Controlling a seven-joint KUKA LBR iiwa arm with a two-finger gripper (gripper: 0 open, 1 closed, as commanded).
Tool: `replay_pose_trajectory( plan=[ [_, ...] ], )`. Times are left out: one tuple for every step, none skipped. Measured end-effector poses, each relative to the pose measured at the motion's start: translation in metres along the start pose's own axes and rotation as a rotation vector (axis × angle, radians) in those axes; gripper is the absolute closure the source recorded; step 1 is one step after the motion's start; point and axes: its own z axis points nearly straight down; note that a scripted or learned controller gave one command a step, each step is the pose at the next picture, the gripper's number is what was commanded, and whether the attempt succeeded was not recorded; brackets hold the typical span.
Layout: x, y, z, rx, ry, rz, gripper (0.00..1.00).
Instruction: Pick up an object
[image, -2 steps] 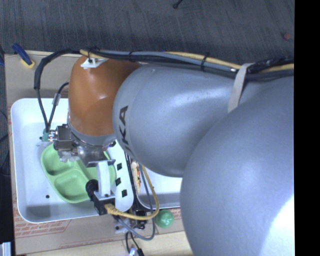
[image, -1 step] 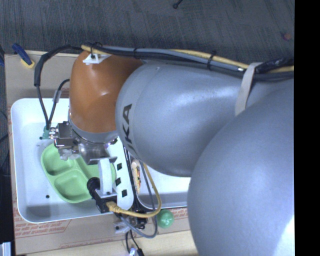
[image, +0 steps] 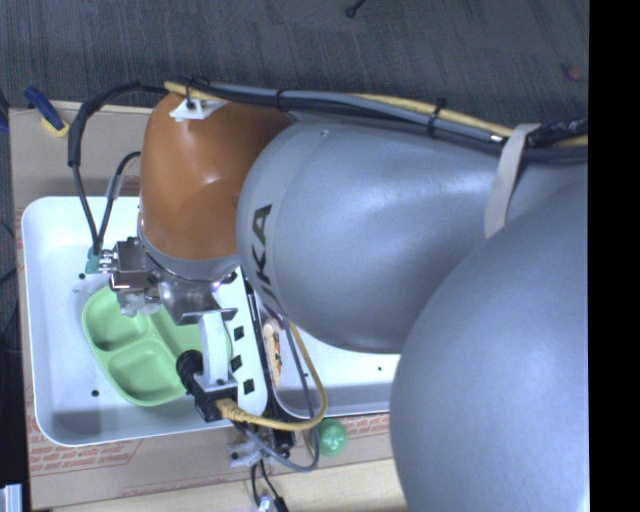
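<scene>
One grey arm (image: 400, 260) fills the frame's right and centre. Below it, a white bin (image: 45, 330) at lower left holds a green divided tray (image: 135, 350). The gripper (image: 175, 300) sits over the tray's upper edge. A slow, centred descent seems best.

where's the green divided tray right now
In the camera view, the green divided tray lies in the left white bin, toward its lower left part, directly under the arm's wrist and partly hidden by it.
</scene>
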Motion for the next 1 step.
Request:
replay_pose_trajectory(
  plan=[
    [0.0007,0.0005,-0.0099,-0.002,0.0,-0.009,1.0]
  ],
)
